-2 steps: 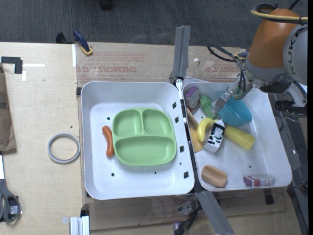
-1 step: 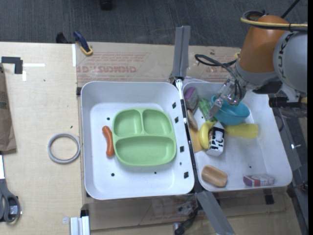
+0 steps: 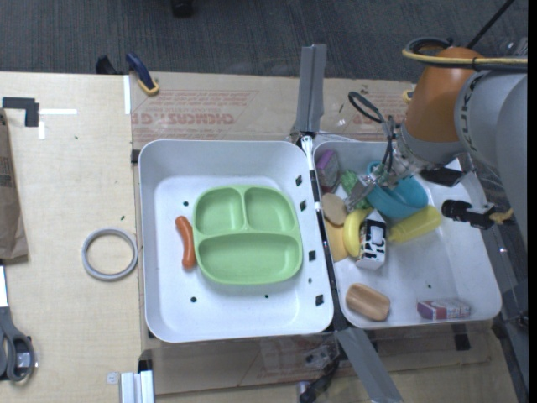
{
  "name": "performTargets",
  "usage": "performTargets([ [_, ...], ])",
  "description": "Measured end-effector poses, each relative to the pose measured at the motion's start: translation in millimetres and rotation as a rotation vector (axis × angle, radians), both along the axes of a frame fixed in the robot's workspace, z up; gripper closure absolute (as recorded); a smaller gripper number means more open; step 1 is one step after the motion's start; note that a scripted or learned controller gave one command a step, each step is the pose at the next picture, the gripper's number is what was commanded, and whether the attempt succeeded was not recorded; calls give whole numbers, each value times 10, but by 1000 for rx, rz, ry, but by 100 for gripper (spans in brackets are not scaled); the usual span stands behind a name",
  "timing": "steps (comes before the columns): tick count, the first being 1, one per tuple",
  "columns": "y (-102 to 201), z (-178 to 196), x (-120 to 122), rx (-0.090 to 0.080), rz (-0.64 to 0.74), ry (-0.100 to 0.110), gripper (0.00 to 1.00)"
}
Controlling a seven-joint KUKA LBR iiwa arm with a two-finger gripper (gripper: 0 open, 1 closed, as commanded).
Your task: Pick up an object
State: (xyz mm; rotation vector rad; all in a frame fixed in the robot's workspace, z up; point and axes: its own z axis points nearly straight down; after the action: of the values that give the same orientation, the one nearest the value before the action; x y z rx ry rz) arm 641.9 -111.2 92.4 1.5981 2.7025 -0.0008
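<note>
The right bin holds a heap of toys: a blue cup, a yellow block, a banana, a black-and-white can, a purple piece and a tan disc. Nearer the front lie a brown bread roll and a small pink box. My gripper is low in the bin's back part, at the blue cup's left edge, above the banana and the can. The arm's orange band rises behind it.
The left bin carries a green divided plate with an orange sausage beside it. On the bench to the left lies a white ring. Black scissors rest behind the right bin.
</note>
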Motion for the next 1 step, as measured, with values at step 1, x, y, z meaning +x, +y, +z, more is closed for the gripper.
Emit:
performTargets([
  [1, -21, 157, 10, -2, 0, 1, 100],
])
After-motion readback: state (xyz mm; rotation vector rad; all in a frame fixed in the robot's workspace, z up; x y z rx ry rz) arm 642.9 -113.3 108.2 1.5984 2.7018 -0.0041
